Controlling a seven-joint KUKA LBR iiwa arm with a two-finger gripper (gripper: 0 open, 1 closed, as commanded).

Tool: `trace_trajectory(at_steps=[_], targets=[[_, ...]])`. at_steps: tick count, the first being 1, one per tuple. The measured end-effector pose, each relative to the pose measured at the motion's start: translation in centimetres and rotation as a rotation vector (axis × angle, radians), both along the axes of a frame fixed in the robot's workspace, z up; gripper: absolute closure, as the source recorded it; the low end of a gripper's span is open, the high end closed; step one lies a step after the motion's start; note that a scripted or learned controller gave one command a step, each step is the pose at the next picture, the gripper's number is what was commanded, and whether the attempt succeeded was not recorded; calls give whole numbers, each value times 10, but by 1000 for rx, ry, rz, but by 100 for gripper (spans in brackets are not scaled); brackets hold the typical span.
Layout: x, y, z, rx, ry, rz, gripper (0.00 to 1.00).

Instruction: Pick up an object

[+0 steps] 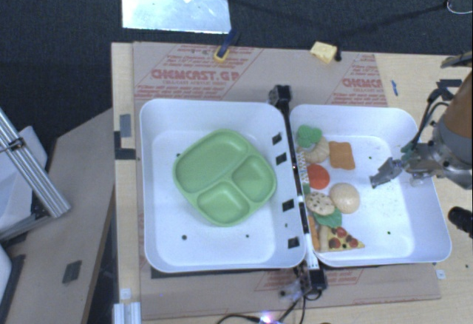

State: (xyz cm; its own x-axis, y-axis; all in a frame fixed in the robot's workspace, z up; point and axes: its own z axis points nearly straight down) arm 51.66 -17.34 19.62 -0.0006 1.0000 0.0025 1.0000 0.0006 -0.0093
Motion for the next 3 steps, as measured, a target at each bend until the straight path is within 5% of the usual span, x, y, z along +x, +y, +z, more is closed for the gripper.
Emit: trace_trajectory(at_steps=[1,3], targets=[[3,0,5,-2,-10,3,0],[6,-7,-85,-1,-7,1,0]])
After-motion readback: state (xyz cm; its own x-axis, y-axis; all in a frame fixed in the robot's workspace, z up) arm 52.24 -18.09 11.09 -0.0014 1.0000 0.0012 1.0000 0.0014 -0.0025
